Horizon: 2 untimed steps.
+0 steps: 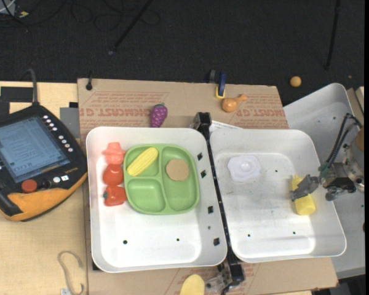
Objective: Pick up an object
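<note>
Yellow block (305, 205) lies in the right bin (264, 241) toward three o'clock, just at six o'clock of the gripper (302, 187); its fingers seem spread above it, gripping nothing.

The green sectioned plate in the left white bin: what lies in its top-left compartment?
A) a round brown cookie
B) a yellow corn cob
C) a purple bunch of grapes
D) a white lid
B: the yellow corn cob lies tilted in the top-left compartment of the green sectioned plate.
</note>
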Motion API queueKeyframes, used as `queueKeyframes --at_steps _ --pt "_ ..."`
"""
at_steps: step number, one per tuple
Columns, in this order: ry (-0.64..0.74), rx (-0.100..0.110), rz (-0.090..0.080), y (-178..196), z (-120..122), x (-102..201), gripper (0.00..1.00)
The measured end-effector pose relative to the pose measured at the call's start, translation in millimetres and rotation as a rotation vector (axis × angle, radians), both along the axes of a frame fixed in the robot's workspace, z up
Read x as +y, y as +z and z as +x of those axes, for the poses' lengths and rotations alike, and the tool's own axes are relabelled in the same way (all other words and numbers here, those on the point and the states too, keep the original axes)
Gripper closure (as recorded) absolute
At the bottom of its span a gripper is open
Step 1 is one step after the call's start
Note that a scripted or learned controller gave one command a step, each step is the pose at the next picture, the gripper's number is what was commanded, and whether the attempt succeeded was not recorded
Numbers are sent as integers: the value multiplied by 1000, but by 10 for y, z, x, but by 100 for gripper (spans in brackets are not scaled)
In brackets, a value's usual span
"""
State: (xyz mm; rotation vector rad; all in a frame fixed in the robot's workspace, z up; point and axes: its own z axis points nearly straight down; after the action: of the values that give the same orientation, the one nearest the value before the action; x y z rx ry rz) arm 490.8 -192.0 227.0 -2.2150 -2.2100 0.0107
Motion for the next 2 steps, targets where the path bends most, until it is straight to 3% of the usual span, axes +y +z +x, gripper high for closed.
queueKeyframes --at_steps 1,2 --pt "2 -11 -3 62 23 -5 0" --pt "4 -6 -1 -572 -21 36 0"
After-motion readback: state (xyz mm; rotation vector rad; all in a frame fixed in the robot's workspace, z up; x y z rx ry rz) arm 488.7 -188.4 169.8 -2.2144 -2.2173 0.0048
